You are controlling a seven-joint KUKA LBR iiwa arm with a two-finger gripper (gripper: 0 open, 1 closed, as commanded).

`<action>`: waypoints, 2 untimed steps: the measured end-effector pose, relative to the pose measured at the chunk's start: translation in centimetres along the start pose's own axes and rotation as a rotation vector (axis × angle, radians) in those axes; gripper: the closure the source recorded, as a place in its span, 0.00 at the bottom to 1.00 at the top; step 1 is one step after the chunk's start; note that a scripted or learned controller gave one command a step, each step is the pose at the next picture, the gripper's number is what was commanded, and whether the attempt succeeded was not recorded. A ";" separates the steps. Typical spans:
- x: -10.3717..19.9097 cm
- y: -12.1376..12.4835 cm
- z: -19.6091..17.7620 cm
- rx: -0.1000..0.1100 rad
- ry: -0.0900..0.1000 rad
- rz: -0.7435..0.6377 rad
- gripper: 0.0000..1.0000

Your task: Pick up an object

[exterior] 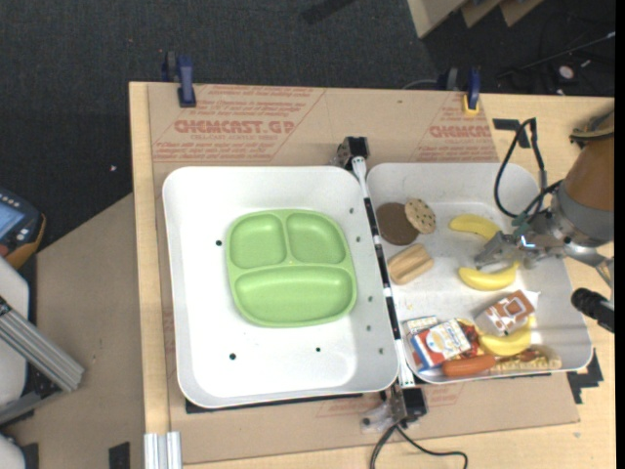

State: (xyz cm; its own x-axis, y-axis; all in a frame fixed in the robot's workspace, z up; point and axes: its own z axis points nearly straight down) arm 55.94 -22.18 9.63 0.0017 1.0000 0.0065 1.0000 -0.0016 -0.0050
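Right bin [547, 179], centre right of frame: the gripper [500, 254] sits low between two bananas, one [473, 227] above, one [487, 278] below. Whether the jaws are clenched, I cannot tell. Left bin [195, 262] holds a green tray [290, 268].

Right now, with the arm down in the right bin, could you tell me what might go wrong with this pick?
1. The gripper sits between two bananas; it could nudge one and grasp neither.
2. The items near the front edge, a small carton among them, lie packed together, so a pick there may drag neighbours.
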 end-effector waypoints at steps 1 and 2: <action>3.6 6.7 -9.5 -0.019 -0.010 -0.009 0.00; 0.5 3.2 1.2 0.003 0.000 0.001 0.00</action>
State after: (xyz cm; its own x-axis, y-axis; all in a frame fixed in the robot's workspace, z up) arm 59.16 -21.67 8.38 0.0025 1.0000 0.0066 1.0000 -0.0025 -0.0081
